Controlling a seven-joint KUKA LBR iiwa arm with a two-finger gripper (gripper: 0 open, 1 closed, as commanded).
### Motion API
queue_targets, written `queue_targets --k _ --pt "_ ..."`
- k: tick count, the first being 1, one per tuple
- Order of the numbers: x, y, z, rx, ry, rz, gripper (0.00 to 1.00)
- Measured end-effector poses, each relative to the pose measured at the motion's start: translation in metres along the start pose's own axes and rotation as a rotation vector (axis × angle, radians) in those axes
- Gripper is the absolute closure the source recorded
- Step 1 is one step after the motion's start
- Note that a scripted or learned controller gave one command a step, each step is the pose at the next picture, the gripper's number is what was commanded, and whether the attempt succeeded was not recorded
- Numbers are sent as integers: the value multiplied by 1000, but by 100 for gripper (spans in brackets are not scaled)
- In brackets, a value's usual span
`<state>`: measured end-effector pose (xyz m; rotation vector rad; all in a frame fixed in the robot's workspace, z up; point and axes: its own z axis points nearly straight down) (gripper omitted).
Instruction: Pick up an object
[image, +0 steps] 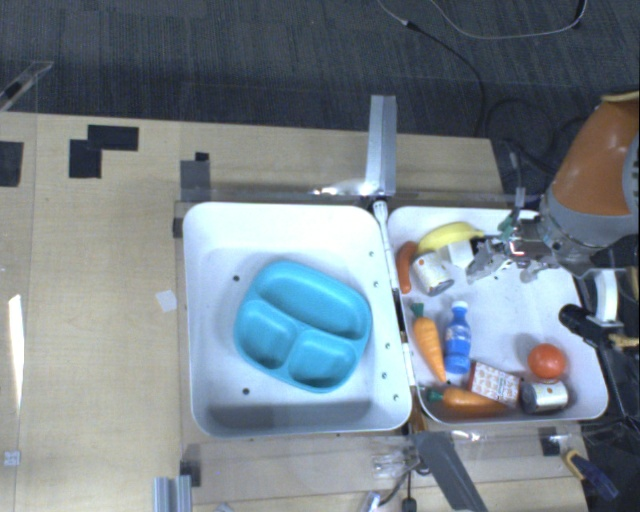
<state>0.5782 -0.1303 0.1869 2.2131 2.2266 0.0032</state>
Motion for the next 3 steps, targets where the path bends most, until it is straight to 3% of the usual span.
queue_targets --k 1,2,3 --pt "10 -53 97 -11 -2 -146 0" --pt "12 -50 85 -18 -2 -149 100" --pt "106 -28 1 -3 0 -126 100"
